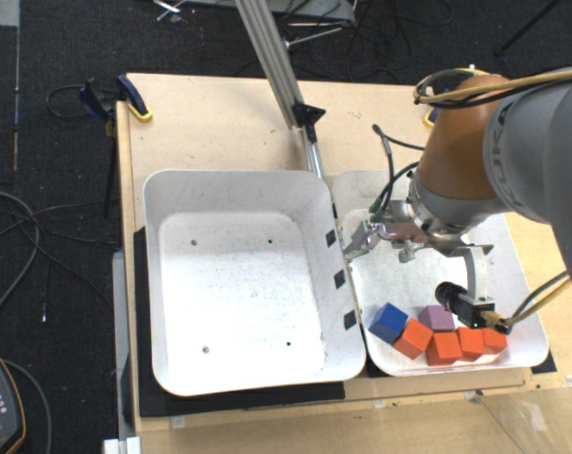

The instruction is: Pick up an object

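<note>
The tool hangs over the right bin's far left part; whether it is open or shut cannot be told. The blocks lie toward that bin's near edge, below the tool: one blue block, one purple block and at least three orange blocks. The row's long axis follows that edge.
</note>
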Available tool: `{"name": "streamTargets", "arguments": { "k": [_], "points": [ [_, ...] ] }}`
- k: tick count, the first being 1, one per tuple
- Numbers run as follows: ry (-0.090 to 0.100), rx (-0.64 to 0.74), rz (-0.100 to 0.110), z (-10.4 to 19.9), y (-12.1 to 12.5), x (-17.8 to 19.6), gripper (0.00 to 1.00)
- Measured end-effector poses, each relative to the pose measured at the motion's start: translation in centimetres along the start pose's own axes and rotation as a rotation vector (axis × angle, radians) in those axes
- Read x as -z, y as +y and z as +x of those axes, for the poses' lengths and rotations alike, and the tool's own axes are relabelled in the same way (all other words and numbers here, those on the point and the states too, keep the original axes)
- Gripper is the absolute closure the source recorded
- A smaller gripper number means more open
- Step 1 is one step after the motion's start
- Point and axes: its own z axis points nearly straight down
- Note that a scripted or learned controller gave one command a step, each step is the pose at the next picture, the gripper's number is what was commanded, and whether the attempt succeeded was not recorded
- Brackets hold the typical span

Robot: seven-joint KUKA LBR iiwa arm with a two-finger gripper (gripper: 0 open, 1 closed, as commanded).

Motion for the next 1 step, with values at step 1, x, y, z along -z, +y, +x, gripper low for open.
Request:
{"name": "streamTargets", "arguments": {
  "k": [1],
  "points": [
    [0.000,-0.010,0.008,-1.08,-5.82,0.01,0.00]
  ]
}}
